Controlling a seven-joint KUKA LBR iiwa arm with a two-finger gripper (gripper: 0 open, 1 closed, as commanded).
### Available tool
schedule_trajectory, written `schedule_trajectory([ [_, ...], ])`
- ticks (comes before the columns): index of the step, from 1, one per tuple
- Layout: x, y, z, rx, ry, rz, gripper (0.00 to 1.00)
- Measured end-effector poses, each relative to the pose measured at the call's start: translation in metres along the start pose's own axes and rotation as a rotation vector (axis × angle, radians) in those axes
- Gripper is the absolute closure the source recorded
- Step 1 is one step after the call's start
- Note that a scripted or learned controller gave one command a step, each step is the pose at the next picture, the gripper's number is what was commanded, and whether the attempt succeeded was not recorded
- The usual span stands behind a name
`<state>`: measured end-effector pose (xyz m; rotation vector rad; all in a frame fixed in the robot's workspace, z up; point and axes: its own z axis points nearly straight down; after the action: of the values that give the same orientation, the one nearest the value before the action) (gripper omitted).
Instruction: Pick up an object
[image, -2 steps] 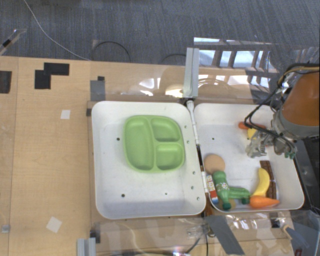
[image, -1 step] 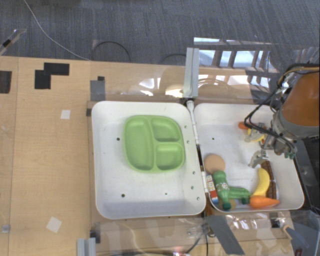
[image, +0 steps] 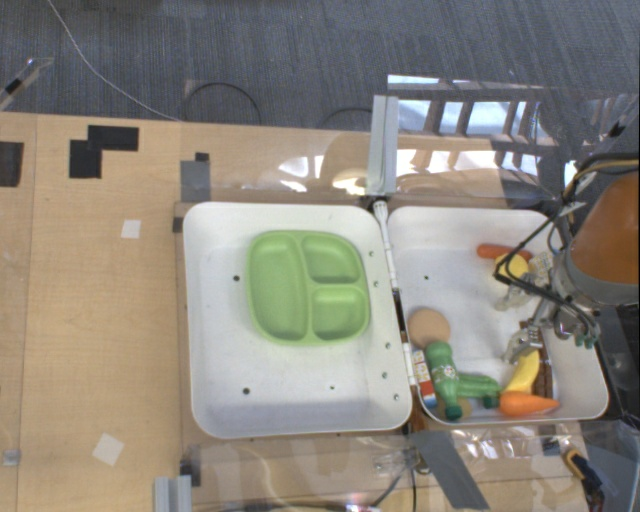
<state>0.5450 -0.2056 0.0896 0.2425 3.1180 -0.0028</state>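
Bench with two shallow white bins side by side. Left bin (image: 215, 400) holds a green divided plate (image: 307, 287), lying flat near its middle. Right bin (image: 450, 240) holds a tan ball (image: 429, 325), a green bottle (image: 452, 374), a yellow banana (image: 524, 371) and an orange carrot (image: 527, 404) clustered along its near edge. Gripper (image: 527, 343) hangs just above the banana; how wide it stands cannot be told from this view.

Orange-banded grey arm (image: 605, 245); black cables; metal hand (image: 528, 340).
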Motion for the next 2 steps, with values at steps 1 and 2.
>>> schedule_trajectory([
  [1,-0.005,0.001,-0.015,0.002,-0.017,-0.006,1.00],
  [2,0.050,-0.008,-0.003,0.003,-0.010,-0.312,1.00],
])
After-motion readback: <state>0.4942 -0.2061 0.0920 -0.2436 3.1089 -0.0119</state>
